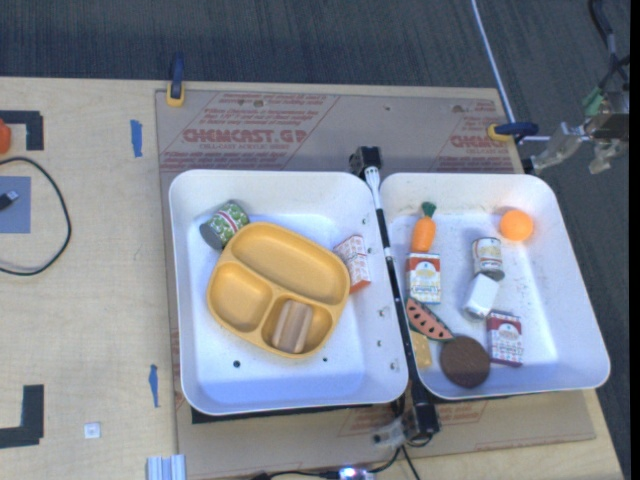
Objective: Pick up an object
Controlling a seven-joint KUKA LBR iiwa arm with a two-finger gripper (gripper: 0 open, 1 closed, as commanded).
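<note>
Carrot (424,232) upright, green top upward

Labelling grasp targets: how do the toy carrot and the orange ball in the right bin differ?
The carrot is elongated with a green top; the orange ball is round and plain. The carrot lies by the bin's left wall, the ball near its far right corner. Both are orange.

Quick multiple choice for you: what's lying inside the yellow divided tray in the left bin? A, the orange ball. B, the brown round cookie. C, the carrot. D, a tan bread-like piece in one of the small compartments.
D: a tan piece sits in the yellow tray's lower small compartment, while the carrot, ball and cookie all lie in the right bin.
</note>
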